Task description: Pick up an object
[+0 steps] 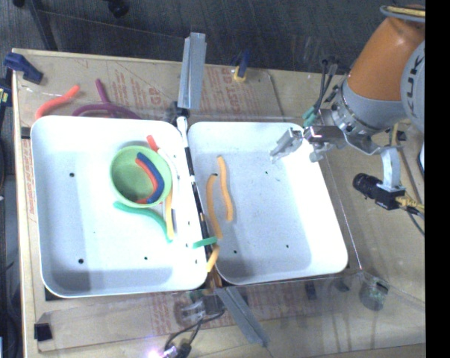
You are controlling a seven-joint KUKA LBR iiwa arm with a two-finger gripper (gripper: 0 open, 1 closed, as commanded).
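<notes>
Tool [286, 145] over right bin [322, 222] rear edge, orange strip [225, 189] apart

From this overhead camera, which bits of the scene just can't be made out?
- End effector: small and blurred over the right bin, so its finger state can't be told.
- Green bowl in the left bin: the pile of coloured strips hides part of its inside.
- Arm: cut off by the right edge.

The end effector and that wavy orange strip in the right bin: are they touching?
Apart. The camera view shows the end effector near the right bin's upper right area, with bare white bin floor between it and the orange strip.
</notes>
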